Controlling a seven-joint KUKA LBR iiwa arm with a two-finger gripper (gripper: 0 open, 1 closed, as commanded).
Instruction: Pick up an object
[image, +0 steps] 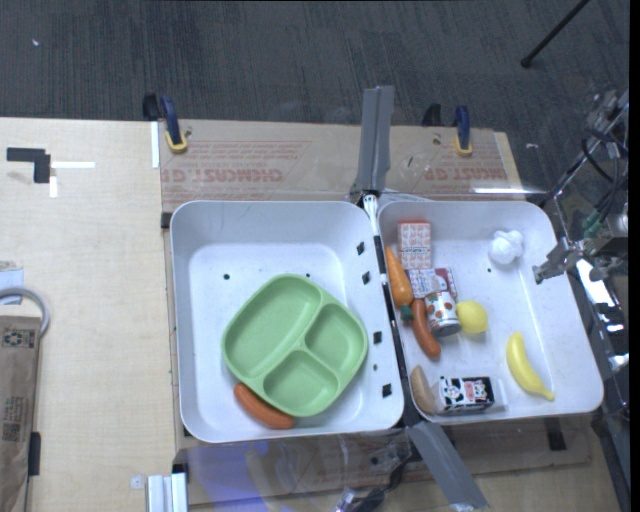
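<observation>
The right bin (560, 330) holds several loose objects. A white crumpled ball (507, 246) lies at its far side, with a red-and-white box (415, 240) and a second packet (426, 281) near the far left corner. An orange carrot (398, 277) lies along the left wall. A small can (441, 313) touches a yellow lemon (472, 317), and a red-orange chili shape (426, 338) lies just below them. A banana (527, 366) rests at the near right. A black-and-white carton (467, 392) and a brown piece (421, 388) sit at the near edge.
The left bin (200, 260) carries a green divided plate (294, 345) with an orange sausage-like piece (264, 406) tucked under its near edge. A grey divider post (376, 130) stands between the bins. Metal brackets and cables (590, 250) crowd the right bin's right rim.
</observation>
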